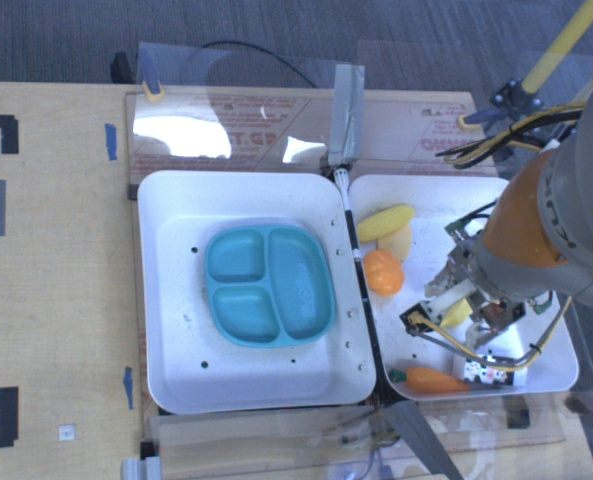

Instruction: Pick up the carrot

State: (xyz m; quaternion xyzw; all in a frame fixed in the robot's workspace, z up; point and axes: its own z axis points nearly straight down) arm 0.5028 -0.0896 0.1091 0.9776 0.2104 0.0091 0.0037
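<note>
- Gripper (463,320) low over the right bin (561,363), at about four o'clock from the centre of the view, hanging beneath the grey arm (576,218) with its orange band (516,223).
- Impossible to tell whether the gripper is wide or narrow: a tangle of cables, black parts and a pale yellow piece hides the tips. Nothing visibly held.
- Carrot (436,379) lying flat on the right bin's floor, at about seven o'clock from the gripper, close against the near rim and near the divider between the bins. Orange body, small green end pointing toward nine o'clock. Near the gripper but apart from it.
- Small white tag with dark marks (483,371) just beside the carrot's thick end, at three o'clock from it.
- Orange round fruit (383,272) at ten o'clock from the gripper; yellow banana-shaped piece (384,221) above that, toward eleven o'clock.
- Left bin (166,268) at nine o'clock, bearing a teal divided plate (271,285).
- Judged step: approach, grasp not yet made.
- Judged next need: shift toward seven o'clock, line up across the carrot's narrow width, descend, then close. Near rim leaves little room on that side.
</note>
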